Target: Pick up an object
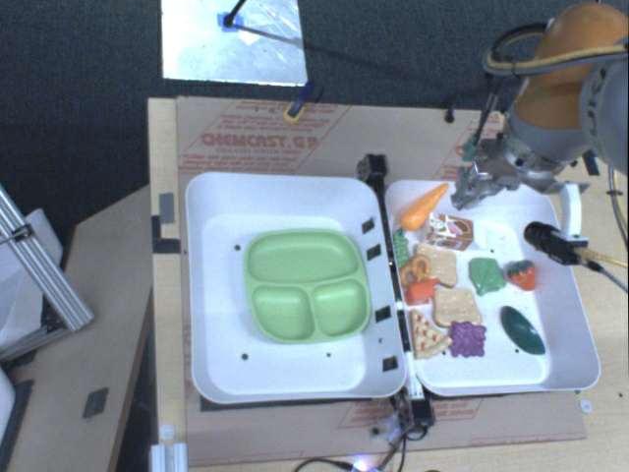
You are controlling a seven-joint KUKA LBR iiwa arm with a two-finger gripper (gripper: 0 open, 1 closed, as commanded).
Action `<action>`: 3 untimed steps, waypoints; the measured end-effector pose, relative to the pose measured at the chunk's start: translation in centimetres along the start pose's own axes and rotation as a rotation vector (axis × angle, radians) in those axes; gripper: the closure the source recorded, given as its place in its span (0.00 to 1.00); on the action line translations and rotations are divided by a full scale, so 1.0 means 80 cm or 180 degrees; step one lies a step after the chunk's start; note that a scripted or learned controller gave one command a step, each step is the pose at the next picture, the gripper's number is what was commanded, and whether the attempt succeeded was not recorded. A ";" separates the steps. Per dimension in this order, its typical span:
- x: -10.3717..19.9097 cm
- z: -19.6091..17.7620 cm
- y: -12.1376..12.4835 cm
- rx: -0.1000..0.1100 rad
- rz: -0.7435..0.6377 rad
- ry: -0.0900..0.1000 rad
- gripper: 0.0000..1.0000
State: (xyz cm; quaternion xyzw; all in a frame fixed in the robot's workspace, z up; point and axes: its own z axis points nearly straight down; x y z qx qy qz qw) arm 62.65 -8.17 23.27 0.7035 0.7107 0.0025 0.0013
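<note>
The right bin [570, 357] holds several toy foods: an orange carrot [425, 206] at its far left corner, a brown-and-white packet [450, 230], a pretzel [417, 266], bread slices [441, 264] [456, 306], a green leafy piece [486, 274], a red-orange piece [522, 275], purple grapes [469, 338], a pizza slice [425, 334] and a dark green oval [522, 328]. My gripper [470, 193] hangs over the bin's far edge, just right of the carrot and above the packet. Nothing shows between its fingers.
The left bin [211, 224] carries a green three-compartment plate [305, 285]. A black divider with clips [385, 264] runs between the bins. A black cylindrical part on a cable [550, 242] sits over the right bin's right side. A silver sheet [234, 28] lies beyond the bench.
</note>
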 end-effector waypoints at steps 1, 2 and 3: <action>0.038 0.000 0.026 0.0003 0.0008 -0.0004 1.00; 0.034 0.018 0.027 0.0012 0.0018 -0.0008 1.00; 0.031 -0.003 0.016 0.0008 0.0027 -0.0007 1.00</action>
